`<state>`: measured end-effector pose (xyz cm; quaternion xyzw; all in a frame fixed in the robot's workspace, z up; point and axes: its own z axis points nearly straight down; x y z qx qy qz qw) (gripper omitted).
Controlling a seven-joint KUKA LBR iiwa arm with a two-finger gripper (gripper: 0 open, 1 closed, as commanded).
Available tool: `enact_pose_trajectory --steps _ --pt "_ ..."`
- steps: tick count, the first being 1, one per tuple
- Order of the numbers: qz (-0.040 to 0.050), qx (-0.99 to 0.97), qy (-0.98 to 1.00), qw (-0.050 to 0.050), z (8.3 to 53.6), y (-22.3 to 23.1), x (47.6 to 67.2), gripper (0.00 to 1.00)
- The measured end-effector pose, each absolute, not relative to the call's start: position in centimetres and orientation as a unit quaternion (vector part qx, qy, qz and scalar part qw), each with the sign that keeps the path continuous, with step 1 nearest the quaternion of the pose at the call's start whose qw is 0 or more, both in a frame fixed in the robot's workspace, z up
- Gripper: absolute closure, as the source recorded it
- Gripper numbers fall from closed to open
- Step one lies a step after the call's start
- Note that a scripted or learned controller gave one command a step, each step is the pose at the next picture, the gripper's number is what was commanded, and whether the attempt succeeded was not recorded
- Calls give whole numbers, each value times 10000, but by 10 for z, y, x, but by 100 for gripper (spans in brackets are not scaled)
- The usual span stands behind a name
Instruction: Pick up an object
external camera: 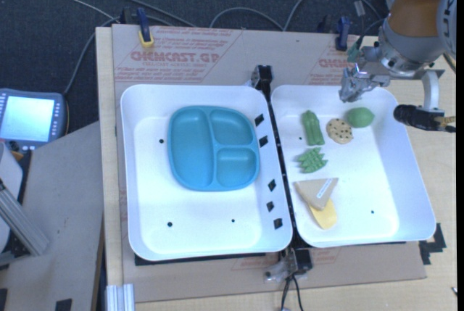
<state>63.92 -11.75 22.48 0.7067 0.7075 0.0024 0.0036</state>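
Observation:
The right bin [391, 179] holds several toy foods: a green pod [312, 127], a round cookie [338, 130], a green lime-like ball [359, 117], a leafy green piece [312, 159], a tan wedge [320, 191] and a yellow piece [325, 215]. My gripper [353, 88] hangs over the bin's far edge, just beyond the lime and the cookie. Nothing shows between its fingers.
A blue divided plate [214, 148] lies in the left bin [145, 179]. Black clips line the seam between the bins [270, 157]. Blue and yellow clamps [145, 30] hold the board at the back. Cables trail across the dark floor behind.

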Motion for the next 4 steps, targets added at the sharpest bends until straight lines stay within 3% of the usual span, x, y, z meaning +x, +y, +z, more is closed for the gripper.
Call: enact_pose_trajectory --steps 1,4 --pt "16 7067 7075 19 255 -117 640 100" --pt "6 7049 7093 -18 248 35 631 100"
